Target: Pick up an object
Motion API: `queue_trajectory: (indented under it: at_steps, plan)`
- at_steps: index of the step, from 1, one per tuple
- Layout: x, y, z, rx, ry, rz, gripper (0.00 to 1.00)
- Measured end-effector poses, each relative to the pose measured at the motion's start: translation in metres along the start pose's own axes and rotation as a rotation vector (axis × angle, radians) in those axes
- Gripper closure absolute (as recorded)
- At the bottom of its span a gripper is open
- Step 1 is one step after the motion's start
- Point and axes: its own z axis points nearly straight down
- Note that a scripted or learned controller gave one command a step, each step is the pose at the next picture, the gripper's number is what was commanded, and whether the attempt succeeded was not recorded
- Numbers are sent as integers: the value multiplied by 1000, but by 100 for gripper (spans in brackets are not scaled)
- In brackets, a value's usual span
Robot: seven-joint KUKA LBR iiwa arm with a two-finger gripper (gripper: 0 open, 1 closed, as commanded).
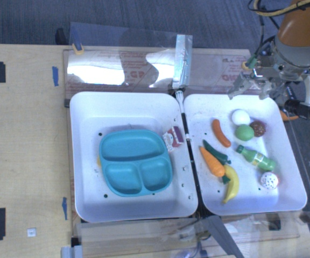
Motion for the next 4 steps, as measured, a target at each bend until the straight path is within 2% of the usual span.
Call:
queue_trajectory:
  at_steps: [1, 2, 3, 4]
  plan:
    - [2, -1, 145, 9, 1, -73, 0]
    - [2, 4, 127, -8, -1, -74, 100]
    - [2, 4, 128, -7, -1, -73, 0]
    - [3, -31, 163, -3, 0, 74, 0]
